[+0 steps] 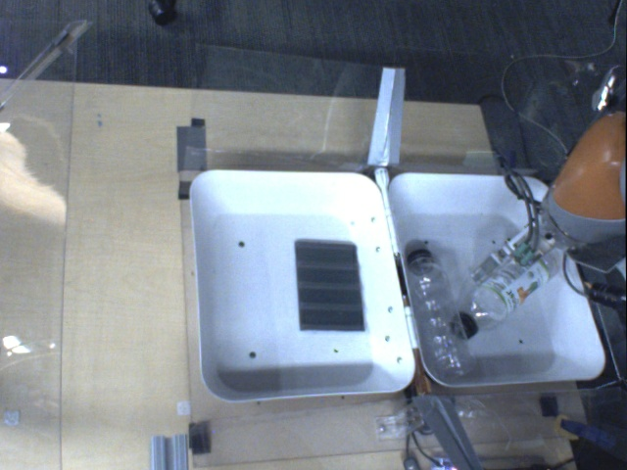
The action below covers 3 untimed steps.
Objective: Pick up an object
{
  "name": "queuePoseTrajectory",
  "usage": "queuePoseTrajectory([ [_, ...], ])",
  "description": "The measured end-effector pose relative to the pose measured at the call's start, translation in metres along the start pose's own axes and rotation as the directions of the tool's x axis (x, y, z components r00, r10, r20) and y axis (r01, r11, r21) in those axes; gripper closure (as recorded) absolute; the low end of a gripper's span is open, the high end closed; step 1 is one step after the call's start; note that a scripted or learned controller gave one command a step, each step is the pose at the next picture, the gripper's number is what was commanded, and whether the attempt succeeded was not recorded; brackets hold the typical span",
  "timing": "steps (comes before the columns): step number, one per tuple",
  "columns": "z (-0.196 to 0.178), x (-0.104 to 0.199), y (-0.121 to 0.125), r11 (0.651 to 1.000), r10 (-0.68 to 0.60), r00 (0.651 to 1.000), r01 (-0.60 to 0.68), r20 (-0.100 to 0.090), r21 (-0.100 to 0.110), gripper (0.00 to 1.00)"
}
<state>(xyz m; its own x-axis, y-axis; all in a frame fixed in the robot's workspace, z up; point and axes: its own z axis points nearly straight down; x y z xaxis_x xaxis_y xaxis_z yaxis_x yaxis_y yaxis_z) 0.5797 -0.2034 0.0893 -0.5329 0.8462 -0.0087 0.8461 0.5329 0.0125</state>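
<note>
In the right bin [578,355], the hand [514,267] sits over a clear bottle [505,297]; its grip cannot be told. Another clear bottle [431,311] lies along the bin's left wall. A dark ribbed block [329,284] rests mid left bin [225,262].

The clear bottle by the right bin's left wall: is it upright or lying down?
Lying down: the clear bottle stretches lengthwise along the right bin floor, dark cap at its far end.

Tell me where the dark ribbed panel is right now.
In the camera view the dark ribbed panel lies flat near the middle of the left bin, well apart from the gripper over the right bin.
</note>
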Motion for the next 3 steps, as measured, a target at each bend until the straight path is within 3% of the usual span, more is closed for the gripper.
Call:
queuePoseTrajectory([
  [1,0.000,-0.008,0.011,1.000,-0.010,1.000,0.010,-0.001,0.003,0.00],
  [2,-0.001,0.009,-0.006,0.992,-0.125,0.992,0.125,0.001,0.000,0.00],
  [3,-0.002,0.059,-0.022,0.984,-0.176,0.984,0.176,0.001,0.001,0.00],
])
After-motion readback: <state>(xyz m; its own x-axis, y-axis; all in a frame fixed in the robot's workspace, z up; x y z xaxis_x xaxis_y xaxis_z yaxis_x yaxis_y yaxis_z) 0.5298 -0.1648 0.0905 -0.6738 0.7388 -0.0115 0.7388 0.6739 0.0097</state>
